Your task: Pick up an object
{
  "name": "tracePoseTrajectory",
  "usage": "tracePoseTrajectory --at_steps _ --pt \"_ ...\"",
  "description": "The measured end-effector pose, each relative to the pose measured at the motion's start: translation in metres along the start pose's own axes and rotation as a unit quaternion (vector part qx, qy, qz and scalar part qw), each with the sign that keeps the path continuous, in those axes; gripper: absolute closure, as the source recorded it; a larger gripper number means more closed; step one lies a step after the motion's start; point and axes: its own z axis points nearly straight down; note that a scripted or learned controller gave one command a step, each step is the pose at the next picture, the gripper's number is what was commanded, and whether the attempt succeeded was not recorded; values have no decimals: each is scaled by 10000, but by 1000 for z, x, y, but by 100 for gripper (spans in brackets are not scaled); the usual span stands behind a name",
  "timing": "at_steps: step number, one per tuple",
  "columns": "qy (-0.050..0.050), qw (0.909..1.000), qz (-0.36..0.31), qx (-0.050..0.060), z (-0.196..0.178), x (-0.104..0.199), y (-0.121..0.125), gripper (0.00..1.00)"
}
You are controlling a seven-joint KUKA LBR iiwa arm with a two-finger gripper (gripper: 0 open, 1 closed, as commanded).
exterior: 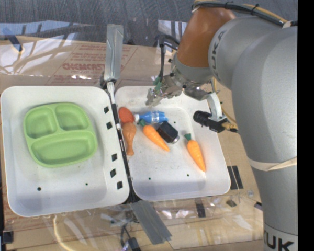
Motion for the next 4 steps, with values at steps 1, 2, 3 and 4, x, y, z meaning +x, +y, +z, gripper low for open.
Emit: tracePoseTrajectory --at_steps 1,2,3,4 --pt "5 10000 0 11 1 0 0 0" --pt "-20 9930 1176 -98 78 -19 -42 0" --pt "-90 9948 1001 -195 84 1 -69 0" --pt "-65 9951 977 -159 77 1 -69 100"
